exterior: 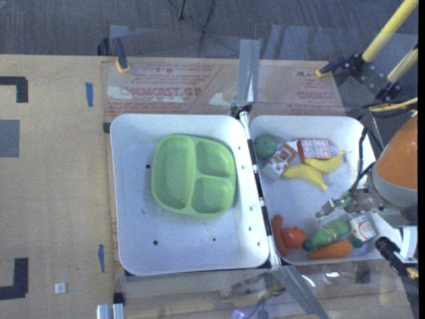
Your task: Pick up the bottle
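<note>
Bottle point(330, 233) lying at 5 o'clock in right bin point(355, 126), beside carrot point(330, 250). Gripper point(346, 206) just above at 1 o'clock; opening can't tell.

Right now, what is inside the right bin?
The right bin holds a green ball, two cartons, a banana, a tomato, a carrot and the green bottle. The arm covers the bin's right edge, so anything beneath it is hidden.
</note>
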